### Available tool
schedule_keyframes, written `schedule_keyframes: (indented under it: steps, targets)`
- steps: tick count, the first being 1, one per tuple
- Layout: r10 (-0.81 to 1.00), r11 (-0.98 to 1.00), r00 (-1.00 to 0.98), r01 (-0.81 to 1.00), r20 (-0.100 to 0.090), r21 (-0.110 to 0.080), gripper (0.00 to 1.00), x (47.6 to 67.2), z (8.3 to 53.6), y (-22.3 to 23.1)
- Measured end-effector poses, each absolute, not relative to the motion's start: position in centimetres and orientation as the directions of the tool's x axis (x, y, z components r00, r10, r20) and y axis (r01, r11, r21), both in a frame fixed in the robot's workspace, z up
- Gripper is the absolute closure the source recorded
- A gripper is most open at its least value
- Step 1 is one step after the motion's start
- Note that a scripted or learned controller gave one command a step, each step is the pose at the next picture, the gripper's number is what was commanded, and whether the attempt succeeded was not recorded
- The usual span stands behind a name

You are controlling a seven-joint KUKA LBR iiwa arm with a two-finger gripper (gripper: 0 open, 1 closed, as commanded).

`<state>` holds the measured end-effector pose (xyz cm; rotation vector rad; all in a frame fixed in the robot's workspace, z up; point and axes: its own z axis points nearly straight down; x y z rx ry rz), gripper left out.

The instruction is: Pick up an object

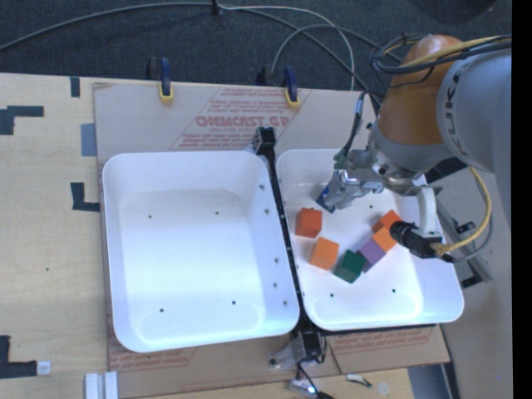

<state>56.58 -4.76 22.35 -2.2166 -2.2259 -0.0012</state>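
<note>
Five blocks (347, 246) beside right bin's (432, 310) rim

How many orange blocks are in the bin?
3, all in the right bin: one near the divider, one below it, one under the arm; more may be hidden.

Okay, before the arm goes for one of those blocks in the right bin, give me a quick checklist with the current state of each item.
1. Blocks sit in the right bin: ok. The red-orange block, orange block, green block and purple block lie there.
2. A target stands apart from its neighbours: ok for the red-orange block; not ok for the green and purple ones, which touch.
3. Gripper is over the bin: ok, near its upper left, above the red-orange block.
4. Gripper carries nothing: cannot tell.
5. Block by the arm's black fitting, another orange block: partly hidden, cannot tell if reachable.
</note>
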Motion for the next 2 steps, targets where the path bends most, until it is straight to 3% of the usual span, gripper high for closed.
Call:
schedule_keyframes:
  steps: [1,2]
  targets:
    - [1.0,0.005,-0.005,1.0,0.001,-0.001,1.0,58.8,21.8,0.5]
    - [1.0,0.004,-0.004,1.0,0.001,0.0,1.0,59.8,22.7,4.8]
